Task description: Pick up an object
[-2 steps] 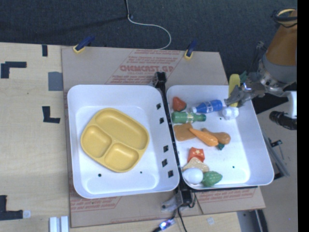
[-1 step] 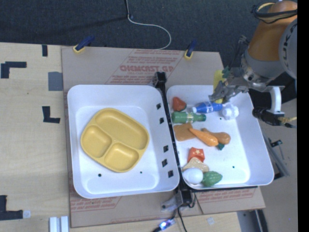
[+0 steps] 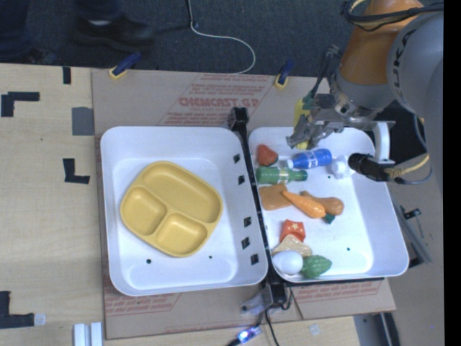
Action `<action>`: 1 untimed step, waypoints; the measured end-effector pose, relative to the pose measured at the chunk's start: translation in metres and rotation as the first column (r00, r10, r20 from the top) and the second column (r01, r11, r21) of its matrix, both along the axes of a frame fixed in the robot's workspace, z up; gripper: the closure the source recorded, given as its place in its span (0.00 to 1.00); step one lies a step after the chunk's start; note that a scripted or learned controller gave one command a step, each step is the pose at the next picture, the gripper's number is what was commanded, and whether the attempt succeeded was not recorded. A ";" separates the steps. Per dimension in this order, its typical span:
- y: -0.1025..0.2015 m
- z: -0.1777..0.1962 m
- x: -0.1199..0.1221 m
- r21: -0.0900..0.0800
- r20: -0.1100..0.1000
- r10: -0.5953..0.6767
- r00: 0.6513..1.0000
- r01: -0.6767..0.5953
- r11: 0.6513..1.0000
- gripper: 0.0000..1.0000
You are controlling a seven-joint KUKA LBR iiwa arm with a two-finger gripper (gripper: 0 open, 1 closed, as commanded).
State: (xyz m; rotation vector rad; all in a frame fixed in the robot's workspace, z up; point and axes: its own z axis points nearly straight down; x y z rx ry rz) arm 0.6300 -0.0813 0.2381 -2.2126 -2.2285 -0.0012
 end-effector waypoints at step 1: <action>0.046 0.001 0.002 -0.001 -0.001 -0.001 1.000 0.001 1.000 1.00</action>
